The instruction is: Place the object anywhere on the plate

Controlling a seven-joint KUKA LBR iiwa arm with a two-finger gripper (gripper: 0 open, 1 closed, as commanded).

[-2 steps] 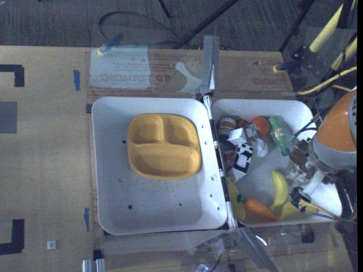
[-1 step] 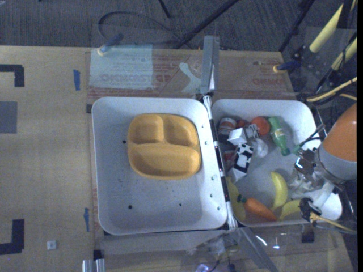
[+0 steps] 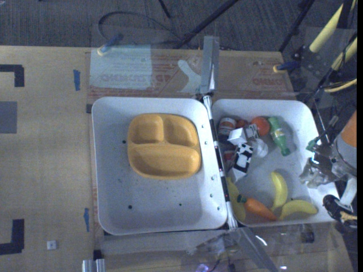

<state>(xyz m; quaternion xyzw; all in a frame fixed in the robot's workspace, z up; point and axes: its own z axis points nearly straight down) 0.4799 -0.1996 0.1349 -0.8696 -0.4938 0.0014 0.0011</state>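
Note:
A yellow plate point(image 3: 164, 145) with three compartments lies in the upper middle of the left bin point(image 3: 113, 208), with nothing on it. The right bin point(image 3: 295, 109) holds the loose objects: a green bottle point(image 3: 279, 135), an orange round fruit point(image 3: 260, 125), a red can point(image 3: 227, 126), a black-and-white carton point(image 3: 243, 157), two bananas point(image 3: 278, 188), and a carrot point(image 3: 258, 208). My gripper point(image 3: 315, 171) hangs over the right bin's right rim, to the right of the bananas, and nothing shows in its grasp.
A metal divider point(image 3: 218, 163) runs between the two bins. A yellow item point(image 3: 235, 200) lies by that divider in the right bin. Cables and tripod legs cross the floor behind the bench.

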